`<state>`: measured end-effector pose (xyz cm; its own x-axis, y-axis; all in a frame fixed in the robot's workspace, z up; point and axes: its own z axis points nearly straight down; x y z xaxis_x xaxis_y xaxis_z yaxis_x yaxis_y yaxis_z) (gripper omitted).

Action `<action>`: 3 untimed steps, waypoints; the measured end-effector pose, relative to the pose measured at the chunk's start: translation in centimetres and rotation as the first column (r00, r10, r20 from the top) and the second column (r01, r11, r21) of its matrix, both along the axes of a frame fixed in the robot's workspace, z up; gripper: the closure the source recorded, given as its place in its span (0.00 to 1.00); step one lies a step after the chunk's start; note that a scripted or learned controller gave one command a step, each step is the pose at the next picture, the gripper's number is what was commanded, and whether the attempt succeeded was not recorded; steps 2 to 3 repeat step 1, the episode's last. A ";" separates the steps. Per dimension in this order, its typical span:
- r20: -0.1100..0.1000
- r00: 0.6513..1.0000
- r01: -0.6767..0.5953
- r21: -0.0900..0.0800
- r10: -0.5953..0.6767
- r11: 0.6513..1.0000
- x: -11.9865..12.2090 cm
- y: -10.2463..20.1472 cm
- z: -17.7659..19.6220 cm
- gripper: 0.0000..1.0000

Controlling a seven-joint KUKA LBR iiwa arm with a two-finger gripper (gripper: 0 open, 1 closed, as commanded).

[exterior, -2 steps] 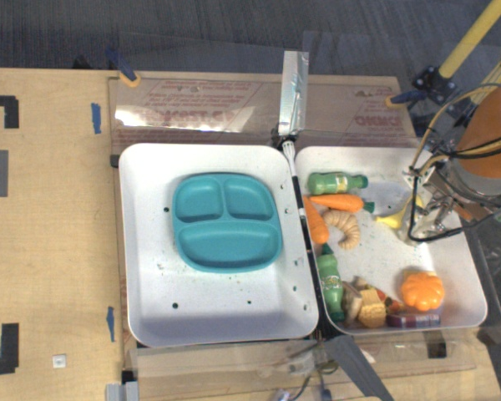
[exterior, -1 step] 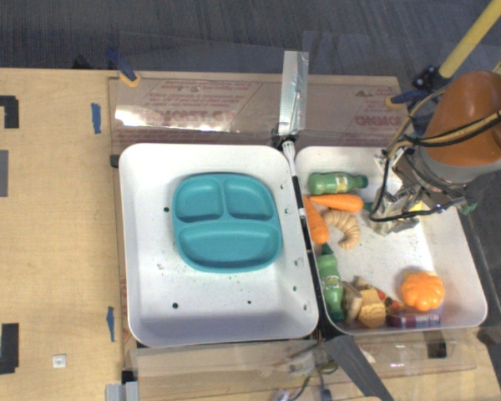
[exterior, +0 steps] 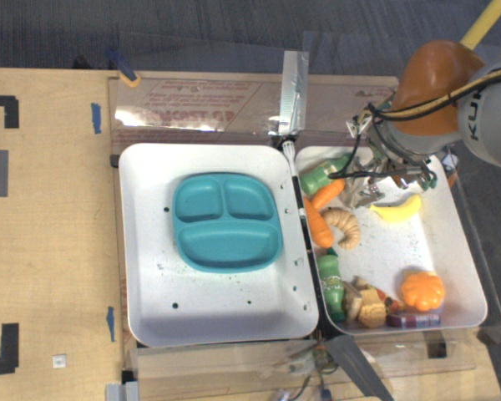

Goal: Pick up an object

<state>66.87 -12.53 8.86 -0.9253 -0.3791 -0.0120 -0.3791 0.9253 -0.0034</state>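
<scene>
An object for picking is yet to be chosen from the toy food heaped in the right bin [exterior: 463, 249], where the arm [exterior: 438, 86] is seen reaching down over the far end. In the left bin [exterior: 142, 224] a teal divided plate [exterior: 225, 222] is set alone. Within the right bin, an orange pumpkin [exterior: 422, 291] is placed near the front corner, two carrots [exterior: 321, 215] are laid along the left wall, and a yellow banana [exterior: 398, 210] is found just beside the gripper [exterior: 376, 180]. A shrimp [exterior: 344, 226] is curled beside the carrots. How far the gripper is spread cannot be told, and nothing is seen lifted; the pick is judged not yet done.
</scene>
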 end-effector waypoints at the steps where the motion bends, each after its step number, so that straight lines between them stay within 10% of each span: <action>1: -0.002 0.991 -0.137 -0.004 0.137 0.991 0.0 -10.0 -0.1 1.00; 3: -0.002 0.991 -0.137 -0.004 0.137 0.991 0.0 -10.0 -0.1 1.00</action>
